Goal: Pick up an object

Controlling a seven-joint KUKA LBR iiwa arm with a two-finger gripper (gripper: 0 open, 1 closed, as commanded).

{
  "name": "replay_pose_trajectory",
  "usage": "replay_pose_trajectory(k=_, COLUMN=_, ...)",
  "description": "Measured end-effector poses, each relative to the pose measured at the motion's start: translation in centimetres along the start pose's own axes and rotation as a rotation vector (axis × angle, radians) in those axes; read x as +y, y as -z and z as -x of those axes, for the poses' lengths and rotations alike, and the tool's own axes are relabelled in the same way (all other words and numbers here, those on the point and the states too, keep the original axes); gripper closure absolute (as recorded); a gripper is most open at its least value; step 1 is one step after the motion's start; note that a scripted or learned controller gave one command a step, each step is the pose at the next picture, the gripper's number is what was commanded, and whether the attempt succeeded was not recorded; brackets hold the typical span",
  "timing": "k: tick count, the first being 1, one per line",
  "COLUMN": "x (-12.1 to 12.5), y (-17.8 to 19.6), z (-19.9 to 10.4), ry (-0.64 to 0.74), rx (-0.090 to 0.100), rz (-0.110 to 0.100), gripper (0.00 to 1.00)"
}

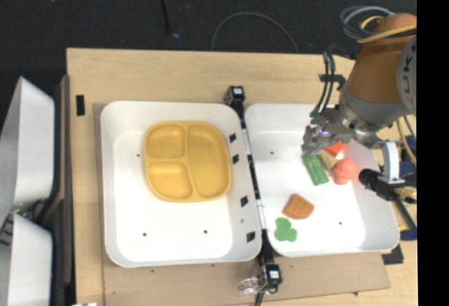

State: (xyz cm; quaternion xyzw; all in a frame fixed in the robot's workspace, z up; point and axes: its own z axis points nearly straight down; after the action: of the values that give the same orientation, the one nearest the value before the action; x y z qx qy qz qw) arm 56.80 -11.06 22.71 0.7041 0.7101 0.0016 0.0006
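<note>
- camera view: nothing is lifted yet. the gripper (319,142) sits low over the upper part of the right bin (280,122), among a small cluster of toys, so the pick looks to be at the approach or grasp stage, with closing and raising left to do.
- camera view: nearest thing is a green block (316,170), lying tilted on the bin floor just below the gripper tip, touching or nearly touching it. a pink ball (344,171) rests just beside the block, with an orange-red piece (335,151) above it, close under the wrist.
- camera view: i cannot tell how the gripper is set; the wrist hides it.
- camera view: a brown waffle piece (299,207) and a green clover shape (285,230) lie well apart, lower in the same bin. the left bin (126,234) holds a yellow divided plate (188,160).
</note>
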Motion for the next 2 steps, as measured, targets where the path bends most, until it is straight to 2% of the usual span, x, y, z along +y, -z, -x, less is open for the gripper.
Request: replay_pose_trajectory(k=2, x=4.1, y=2.3, z=-9.3, ry=-0.001, rx=0.000, rz=0.000, gripper=1.00)
